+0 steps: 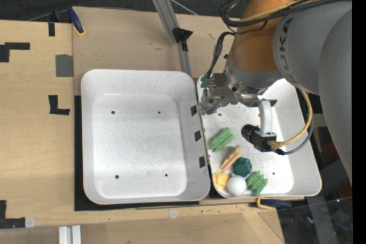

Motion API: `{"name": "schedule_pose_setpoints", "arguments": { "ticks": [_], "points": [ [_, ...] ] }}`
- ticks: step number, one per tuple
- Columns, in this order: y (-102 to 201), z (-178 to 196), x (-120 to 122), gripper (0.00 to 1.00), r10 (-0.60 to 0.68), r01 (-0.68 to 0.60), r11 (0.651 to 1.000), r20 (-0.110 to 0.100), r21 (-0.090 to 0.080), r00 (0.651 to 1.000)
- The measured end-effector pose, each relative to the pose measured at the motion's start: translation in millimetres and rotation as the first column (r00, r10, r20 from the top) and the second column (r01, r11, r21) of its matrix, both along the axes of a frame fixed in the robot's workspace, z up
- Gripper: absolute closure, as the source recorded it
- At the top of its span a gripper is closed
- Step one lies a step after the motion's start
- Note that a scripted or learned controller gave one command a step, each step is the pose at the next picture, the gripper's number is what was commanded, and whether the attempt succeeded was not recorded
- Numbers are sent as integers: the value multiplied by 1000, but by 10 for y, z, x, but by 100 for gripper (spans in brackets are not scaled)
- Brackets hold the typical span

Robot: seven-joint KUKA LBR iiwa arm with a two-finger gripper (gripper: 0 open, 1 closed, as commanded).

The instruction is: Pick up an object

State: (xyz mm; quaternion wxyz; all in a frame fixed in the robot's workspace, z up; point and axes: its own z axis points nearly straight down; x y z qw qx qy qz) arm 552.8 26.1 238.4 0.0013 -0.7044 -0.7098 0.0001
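I see two white bins side by side on the surface (131, 37). The left bin (140, 134) has only dark specks and a few small dots on its floor. The right bin (286, 177) holds the things: a light green ridged block (221, 139) nearest the left bin's wall, an orange stick (230, 158) just below it, a dark green ball (242, 167), a white ball (236, 184), a yellow piece (221, 180) touching the white ball, and a green ridged piece (257, 181) at the ball's other side. My hand (210, 101) hangs above the green block, near the shared wall; whether it is spread or pressed together I cannot tell. The arm (303, 37) shows the letters "KU".
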Motion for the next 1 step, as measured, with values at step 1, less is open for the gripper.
{"name": "schedule_pose_setpoints", "arguments": {
  "ticks": [1],
  "points": [
    [432, -71, 98, 100, -2, 2, 1000, 0, -1, 1000]
  ]
}}
